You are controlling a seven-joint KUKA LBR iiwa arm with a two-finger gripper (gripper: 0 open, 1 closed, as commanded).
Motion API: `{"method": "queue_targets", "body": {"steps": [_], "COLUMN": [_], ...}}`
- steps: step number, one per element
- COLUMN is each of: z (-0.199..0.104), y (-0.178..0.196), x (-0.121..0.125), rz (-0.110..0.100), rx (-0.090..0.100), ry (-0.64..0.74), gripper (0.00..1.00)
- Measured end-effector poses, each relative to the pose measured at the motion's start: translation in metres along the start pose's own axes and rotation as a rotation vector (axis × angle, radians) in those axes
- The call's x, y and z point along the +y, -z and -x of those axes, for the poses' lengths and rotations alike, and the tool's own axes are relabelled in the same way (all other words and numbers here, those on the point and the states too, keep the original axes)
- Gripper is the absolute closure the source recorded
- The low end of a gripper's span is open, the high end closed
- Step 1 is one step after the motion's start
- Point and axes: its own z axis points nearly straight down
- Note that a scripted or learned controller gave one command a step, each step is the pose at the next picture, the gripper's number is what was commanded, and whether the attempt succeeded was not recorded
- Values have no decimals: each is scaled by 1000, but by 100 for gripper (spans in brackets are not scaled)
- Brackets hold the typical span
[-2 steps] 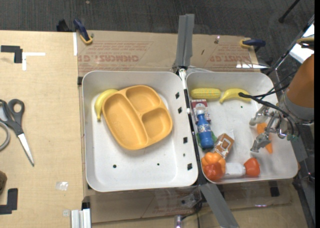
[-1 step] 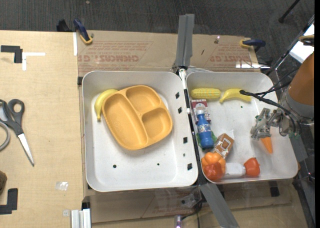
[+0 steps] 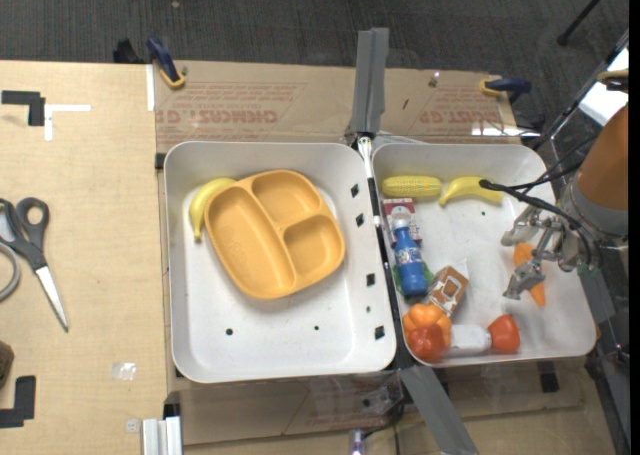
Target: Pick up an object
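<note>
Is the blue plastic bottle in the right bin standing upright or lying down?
Lying down. The blue plastic bottle rests on its side on the floor of the right white bin, lengthwise along the left wall.

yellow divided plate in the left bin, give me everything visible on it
The divided plate looks like matte yellow-orange plastic, rounded, with a raised rim and three compartments: one large on its left, two smaller on its right. It lies flat and right way up in the left bin, turned at a slant. A yellow banana curves along its upper-left rim, apparently touching it.
</note>
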Motion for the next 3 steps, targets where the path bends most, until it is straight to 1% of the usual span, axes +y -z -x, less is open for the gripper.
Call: {"method": "queue_targets", "body": {"steps": [1,2,3], "z": [6,8,7], "y": [-11,-1,-1], "x": [1,2,2], "rz": [1,0,0], "rx": [5,1,1], "ry": [-19,-16,-16], "gripper": [0,100,0]}}
